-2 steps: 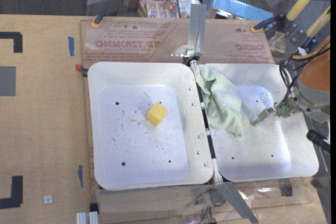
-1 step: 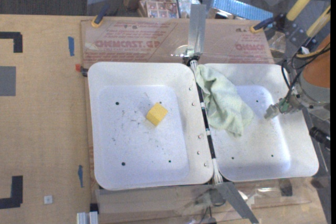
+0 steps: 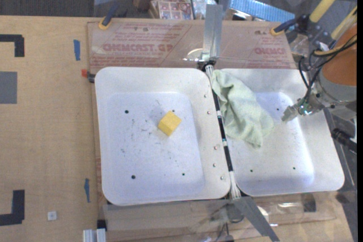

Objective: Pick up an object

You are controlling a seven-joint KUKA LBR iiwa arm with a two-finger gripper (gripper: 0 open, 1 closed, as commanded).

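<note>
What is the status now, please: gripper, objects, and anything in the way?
Gripper over right white bin, holding nothing seen. Pale green crumpled cloth beside it, draped on the bin's left wall. Small yellow block alone in left white bin. Path clear.

Lab: clamped bench [image 3: 45,122], robot bins [image 3: 153,79]

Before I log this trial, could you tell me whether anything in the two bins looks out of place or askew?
One thing stands out: the pale green cloth in the right bin lies crumpled, and its upper left corner is draped up against the wall shared with the left bin. The yellow block sits tidily in the left bin.
</note>
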